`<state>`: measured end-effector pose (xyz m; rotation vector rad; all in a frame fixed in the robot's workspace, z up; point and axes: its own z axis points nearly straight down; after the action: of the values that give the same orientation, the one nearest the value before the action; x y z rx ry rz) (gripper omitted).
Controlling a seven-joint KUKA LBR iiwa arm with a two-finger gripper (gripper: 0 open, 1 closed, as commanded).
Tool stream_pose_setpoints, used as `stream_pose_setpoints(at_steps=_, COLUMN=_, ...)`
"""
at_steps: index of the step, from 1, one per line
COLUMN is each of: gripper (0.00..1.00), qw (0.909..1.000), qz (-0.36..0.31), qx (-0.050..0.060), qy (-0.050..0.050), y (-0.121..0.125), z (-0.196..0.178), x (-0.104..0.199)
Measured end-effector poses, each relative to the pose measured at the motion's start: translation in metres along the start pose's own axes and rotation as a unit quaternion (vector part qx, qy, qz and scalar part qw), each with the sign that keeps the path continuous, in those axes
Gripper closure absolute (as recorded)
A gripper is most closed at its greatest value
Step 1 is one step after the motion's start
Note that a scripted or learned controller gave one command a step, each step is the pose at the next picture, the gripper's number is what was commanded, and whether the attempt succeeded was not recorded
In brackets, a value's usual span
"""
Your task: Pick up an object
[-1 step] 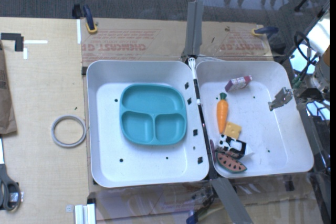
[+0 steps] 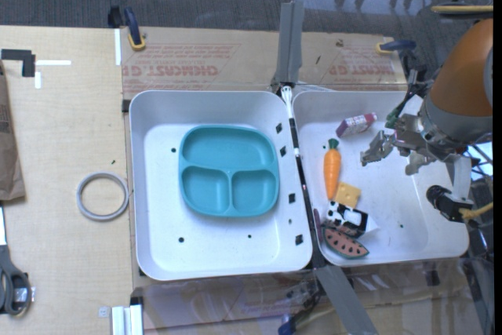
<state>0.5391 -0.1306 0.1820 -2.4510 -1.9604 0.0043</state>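
Observation:
The right bin [image 2: 408, 243] holds an orange toy carrot [image 2: 332, 172], a small pink and white box [image 2: 356, 123], a yellow block [image 2: 347, 194], a black and white toy [image 2: 347, 217] and a watermelon slice [image 2: 345, 245]. My gripper [image 2: 392, 155] hangs above the bin's bare middle, to the right of the carrot and below the pink box. It is open, with nothing between its fingers.
A teal divided plate [image 2: 230, 170] lies in the left bin [image 2: 149, 192]. On the bench to the left are a grey ring [image 2: 103, 195] and scissors [image 2: 14, 286]. A ridge [image 2: 296, 169] separates the two bins.

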Motion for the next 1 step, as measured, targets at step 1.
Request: stream_pose_setpoints(at_steps=1, gripper=0.00, qw=0.9999, qz=0.015, qx=-0.001, qy=-0.001, y=0.0721, z=-0.0091, x=0.0681)
